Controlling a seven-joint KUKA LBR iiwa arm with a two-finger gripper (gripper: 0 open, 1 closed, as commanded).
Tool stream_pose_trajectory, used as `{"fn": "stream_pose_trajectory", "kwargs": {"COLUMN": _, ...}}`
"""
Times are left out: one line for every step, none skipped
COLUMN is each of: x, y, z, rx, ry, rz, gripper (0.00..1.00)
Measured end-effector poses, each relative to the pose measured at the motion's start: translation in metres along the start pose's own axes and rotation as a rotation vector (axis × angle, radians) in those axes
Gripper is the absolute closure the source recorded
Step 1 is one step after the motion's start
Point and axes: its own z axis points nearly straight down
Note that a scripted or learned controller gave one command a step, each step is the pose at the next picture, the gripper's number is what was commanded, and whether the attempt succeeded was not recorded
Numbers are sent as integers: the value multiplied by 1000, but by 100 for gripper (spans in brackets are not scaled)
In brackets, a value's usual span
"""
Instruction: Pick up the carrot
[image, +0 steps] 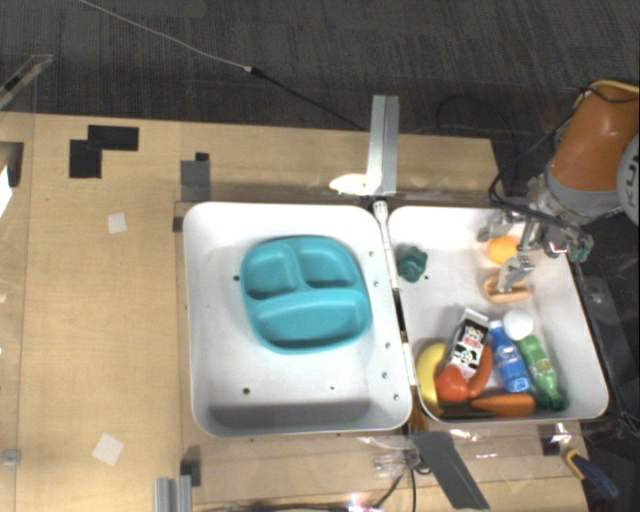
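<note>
tray (303, 292) lay in left bin | carrot (504, 405) lay flat at right bin's near edge, wedged among bottles; likely light, stiff, smooth, best pinched mid-length across its width | claw (522, 262) hovered far corner, spread unclear

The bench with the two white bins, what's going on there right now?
The arm's gripper hangs over the far end of the right bin, near an orange ball and well away from the carrot. The carrot lies at the bin's near edge among bottles and other toy food. The left bin holds a teal divided plate.
</note>
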Motion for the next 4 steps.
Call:
{"fn": "stream_pose_trajectory", "kwargs": {"x": 1, "y": -2, "z": 8, "rx": 1, "ry": 10, "rz": 205, "gripper": 0}}
{"fn": "stream_pose_trajectory", "kwargs": {"x": -7, "y": -2, "z": -10, "rx": 6, "ry": -21, "rz": 203, "gripper": 100}}
{"fn": "stream_pose_trajectory", "kwargs": {"x": 14, "y": 42, "z": -24, "rx": 0, "ry": -7, "rz": 310, "gripper": 100}}
{"fn": "stream_pose_trajectory", "kwargs": {"x": 3, "y": 26, "z": -1, "rx": 2, "ry": -15, "rz": 335, "gripper": 100}}
